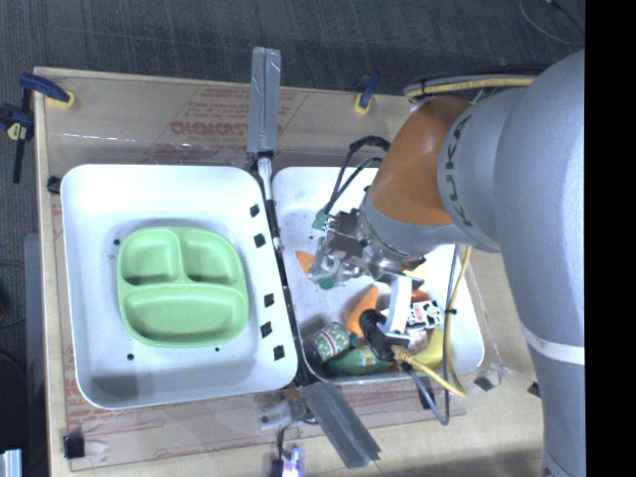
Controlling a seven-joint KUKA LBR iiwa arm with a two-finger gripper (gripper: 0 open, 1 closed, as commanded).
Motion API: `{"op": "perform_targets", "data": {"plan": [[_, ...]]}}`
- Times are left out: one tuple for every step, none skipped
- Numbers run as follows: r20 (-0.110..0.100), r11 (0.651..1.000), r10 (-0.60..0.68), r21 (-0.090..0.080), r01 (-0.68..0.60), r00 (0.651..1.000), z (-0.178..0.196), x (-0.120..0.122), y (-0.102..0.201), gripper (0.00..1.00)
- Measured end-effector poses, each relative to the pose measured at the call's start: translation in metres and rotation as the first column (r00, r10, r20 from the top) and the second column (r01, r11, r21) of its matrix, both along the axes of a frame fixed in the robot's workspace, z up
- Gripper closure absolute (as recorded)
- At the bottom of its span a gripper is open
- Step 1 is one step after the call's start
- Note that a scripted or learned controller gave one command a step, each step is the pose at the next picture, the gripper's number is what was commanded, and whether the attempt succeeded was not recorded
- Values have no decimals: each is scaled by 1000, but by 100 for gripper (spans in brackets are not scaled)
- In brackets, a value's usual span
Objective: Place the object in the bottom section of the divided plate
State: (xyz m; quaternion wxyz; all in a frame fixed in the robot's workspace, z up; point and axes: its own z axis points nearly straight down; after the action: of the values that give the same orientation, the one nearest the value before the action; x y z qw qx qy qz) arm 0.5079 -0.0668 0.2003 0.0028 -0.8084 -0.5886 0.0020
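Pale wood bench (149,117), red print on top. 2 white bins sit on it side by side, touching: left bin (89,351), right bin (298,202). Blue clamps (45,89) at back edge; grey bar (264,97) btwn bins at back.

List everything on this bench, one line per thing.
Left bin: one, white, left half of the bench.
Right bin: one, white, beside it.
Divided plate: one, pale green, in the left bin.
Orange pieces: two, right bin, one by the divider, one nearer the middle.
Can-like item: one, green, near the right bin's front wall.
Dark green item: one, along that front wall.
Yellow item: one, right bin's front right, partly hidden.
Clamps: blue, back edge.
Gripper: one, metallic, over the right bin.
Arm: one, grey with an orange band.
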Motion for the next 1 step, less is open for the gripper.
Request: {"op": "perform_targets", "data": {"plan": [[0,988,-156,-2,156,988,-10,-32,65,100]]}}
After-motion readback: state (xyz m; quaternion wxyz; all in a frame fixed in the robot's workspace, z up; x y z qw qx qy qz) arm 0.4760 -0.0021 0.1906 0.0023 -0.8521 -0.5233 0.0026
